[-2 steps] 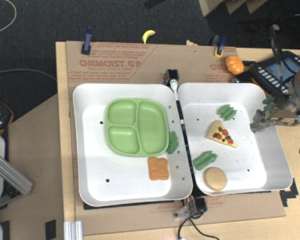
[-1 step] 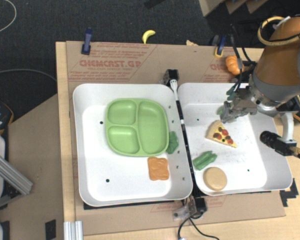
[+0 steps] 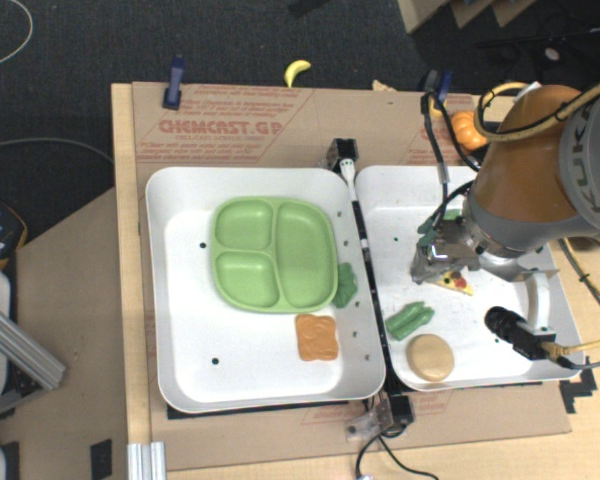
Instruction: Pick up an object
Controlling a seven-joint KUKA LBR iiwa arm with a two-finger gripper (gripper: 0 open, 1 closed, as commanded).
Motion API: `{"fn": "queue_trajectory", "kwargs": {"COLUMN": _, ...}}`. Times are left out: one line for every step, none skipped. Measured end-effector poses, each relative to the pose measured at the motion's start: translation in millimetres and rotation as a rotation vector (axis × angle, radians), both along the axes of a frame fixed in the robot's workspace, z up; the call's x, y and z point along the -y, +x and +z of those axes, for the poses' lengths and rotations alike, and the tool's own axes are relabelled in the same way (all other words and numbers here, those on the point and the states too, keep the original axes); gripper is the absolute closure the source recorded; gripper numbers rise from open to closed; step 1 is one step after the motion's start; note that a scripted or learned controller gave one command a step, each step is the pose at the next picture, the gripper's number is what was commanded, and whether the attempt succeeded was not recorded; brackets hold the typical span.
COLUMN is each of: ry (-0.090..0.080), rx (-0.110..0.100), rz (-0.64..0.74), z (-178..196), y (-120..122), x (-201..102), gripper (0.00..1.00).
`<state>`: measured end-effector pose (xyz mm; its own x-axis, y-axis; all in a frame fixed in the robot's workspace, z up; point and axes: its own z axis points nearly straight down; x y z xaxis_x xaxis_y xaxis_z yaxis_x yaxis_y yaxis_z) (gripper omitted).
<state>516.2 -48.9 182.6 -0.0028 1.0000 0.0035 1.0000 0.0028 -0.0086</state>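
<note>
The arm [image 3: 540, 158] covers the right bin's [image 3: 400, 193] far right corner; the yellow-red item [image 3: 458, 283] underneath is half hidden.

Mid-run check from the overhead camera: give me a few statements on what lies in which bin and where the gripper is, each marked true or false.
1. The green divided plate lies in the left bin. True.
2. The orange waffle piece is in the right bin. False: it lies in the left bin, below the plate.
3. The round tan bun sits in the right bin. True.
4. The gripper hangs over the left bin. False: it is over the right bin.
</note>
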Motion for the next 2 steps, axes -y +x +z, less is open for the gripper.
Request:
{"fn": "queue_trajectory", "kwargs": {"ry": 0.001, "rx": 0.002, "rz": 0.004, "z": 3.2, "y": -35.4, "x": -69.1, "gripper": 1.0}}
{"fn": "queue_trajectory", "kwargs": {"ry": -0.003, "rx": 0.023, "rz": -0.001, "z": 126.9, "y": -35.4, "x": -57.7, "gripper": 1.0}}
